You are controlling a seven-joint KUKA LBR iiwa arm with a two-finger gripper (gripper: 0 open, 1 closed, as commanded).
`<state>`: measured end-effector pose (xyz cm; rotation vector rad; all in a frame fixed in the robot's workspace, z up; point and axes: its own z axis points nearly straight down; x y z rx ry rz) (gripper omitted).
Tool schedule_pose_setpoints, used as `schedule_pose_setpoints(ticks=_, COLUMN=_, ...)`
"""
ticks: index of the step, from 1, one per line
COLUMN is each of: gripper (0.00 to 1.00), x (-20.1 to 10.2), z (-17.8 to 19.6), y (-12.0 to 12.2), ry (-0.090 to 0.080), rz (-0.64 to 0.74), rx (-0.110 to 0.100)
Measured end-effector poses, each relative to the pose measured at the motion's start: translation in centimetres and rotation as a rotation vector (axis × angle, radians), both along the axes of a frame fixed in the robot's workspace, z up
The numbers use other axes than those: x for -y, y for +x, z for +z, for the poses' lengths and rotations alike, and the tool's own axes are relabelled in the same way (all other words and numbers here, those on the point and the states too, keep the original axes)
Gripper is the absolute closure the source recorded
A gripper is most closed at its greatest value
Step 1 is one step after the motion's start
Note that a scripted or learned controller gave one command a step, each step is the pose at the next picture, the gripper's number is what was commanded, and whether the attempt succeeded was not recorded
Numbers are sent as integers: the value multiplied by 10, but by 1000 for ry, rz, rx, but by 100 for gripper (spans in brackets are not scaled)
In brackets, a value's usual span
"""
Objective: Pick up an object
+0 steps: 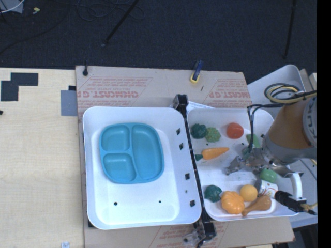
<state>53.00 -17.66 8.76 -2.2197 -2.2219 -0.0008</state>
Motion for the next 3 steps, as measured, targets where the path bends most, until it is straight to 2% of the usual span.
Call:
schedule_pose_setpoints(ticks=1, gripper=100, x=1, z=11, y=-1, ry=2, rz=-5, rx=-2)
schedule_pose_setpoints(ticks=2, gripper=100, x=9, z=55, y=2, ry=-1, rz=-6, rx=1)
schedule_pose_setpoints(ticks=3, gripper=100, x=1, z=111, y=-3, ry=-1, rz=0, rx=1)
